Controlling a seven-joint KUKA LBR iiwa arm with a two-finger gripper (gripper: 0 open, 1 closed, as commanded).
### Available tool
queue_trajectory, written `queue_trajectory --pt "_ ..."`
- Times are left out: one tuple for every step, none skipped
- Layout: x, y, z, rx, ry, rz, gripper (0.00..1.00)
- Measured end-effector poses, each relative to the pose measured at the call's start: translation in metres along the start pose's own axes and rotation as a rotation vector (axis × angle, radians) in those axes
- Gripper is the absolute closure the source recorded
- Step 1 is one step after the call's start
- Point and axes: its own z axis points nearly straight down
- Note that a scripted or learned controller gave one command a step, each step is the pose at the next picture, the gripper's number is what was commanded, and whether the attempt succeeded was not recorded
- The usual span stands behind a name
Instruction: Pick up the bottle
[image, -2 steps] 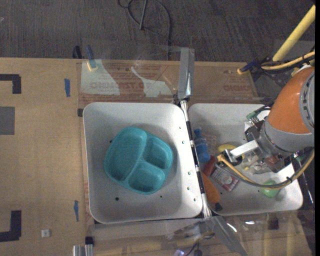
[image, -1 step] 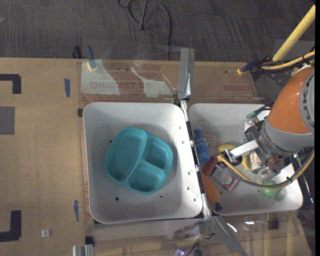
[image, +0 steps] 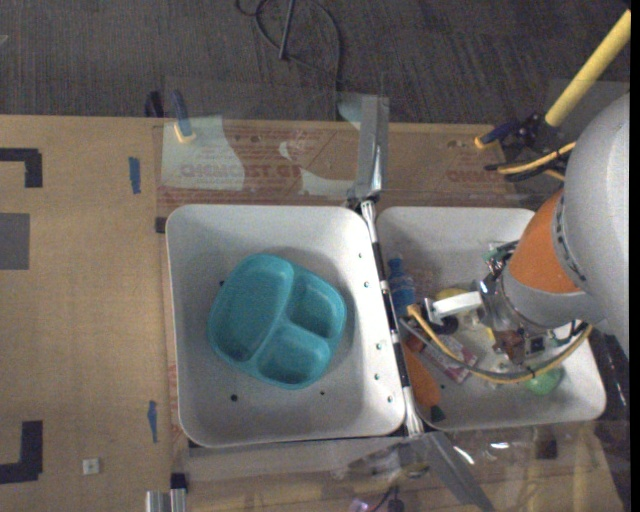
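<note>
Low in the right white bin, the end effector is hidden under the grey wrist, so its state cannot be told. At nine o'clock, against the wall, lies the small clear blue-capped plastic bottle; judged light, slippery, best pinched mid-body.

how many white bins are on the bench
2: the left bin holds a teal tray; the right bin, beside it, has the arm over its clutter.
</note>
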Motion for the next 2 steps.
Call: queue_trajectory --pt "-0.0309 -0.0122 0.0022 -0.004 0.01 0.002 0.0" --pt "-0.0336 -0.0108 -0.0072 -0.002 0.004 0.007 1.0"
